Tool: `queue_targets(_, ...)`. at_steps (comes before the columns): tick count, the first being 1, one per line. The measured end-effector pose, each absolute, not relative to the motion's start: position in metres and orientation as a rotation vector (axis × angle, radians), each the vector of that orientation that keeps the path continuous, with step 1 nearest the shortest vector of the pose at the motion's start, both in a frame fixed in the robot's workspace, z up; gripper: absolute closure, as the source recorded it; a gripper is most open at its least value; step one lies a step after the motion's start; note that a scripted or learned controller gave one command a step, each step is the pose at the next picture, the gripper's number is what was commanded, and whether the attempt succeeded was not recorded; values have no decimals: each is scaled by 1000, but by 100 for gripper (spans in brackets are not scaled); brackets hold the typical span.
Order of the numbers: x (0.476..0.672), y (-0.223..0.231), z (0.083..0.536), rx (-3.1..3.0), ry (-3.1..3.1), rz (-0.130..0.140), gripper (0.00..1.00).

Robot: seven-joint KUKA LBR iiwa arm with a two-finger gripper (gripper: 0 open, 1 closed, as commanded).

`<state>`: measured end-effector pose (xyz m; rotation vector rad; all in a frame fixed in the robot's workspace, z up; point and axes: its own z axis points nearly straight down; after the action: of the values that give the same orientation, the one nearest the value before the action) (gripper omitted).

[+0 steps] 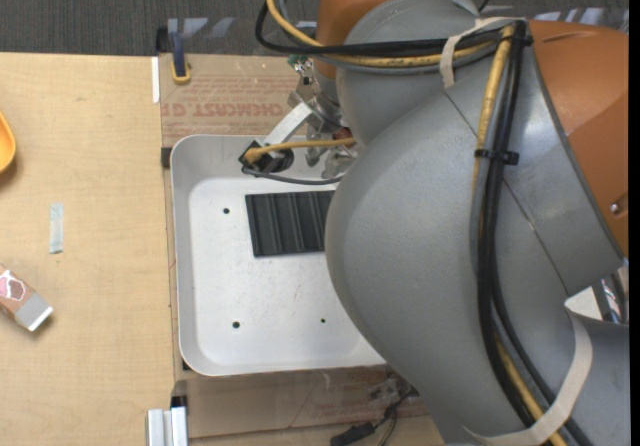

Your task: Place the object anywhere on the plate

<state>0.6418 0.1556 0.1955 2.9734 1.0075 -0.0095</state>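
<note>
Plywood bench top (90,134) on the left has an orange thing (5,144) poking in at the edge, a small grey strip (56,229), and a pinkish eraser-like block (22,300) lower down; can't really say which of these is the object to move. Next over is a white bin (215,334) with a black ribbed pad (288,224) lying in it; the grey arm (470,234) covers the rest, and its gripper (315,129) sits over the bin's far rim, can't tell if it's open or closed.

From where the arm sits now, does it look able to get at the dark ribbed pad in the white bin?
Probably yes: the dark ribbed pad lies uncovered on the white bin floor, beside the arm.
</note>
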Motion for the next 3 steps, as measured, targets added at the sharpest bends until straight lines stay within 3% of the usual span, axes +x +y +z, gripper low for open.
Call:
queue_targets(1, 638, 213, 94, 2532, 1858, -5, 100)
queue_targets(2, 658, 222, 91, 2919, 1157, -7, 100)
queue_targets(3, 636, 222, 182, 3024, 847, -3, 100)
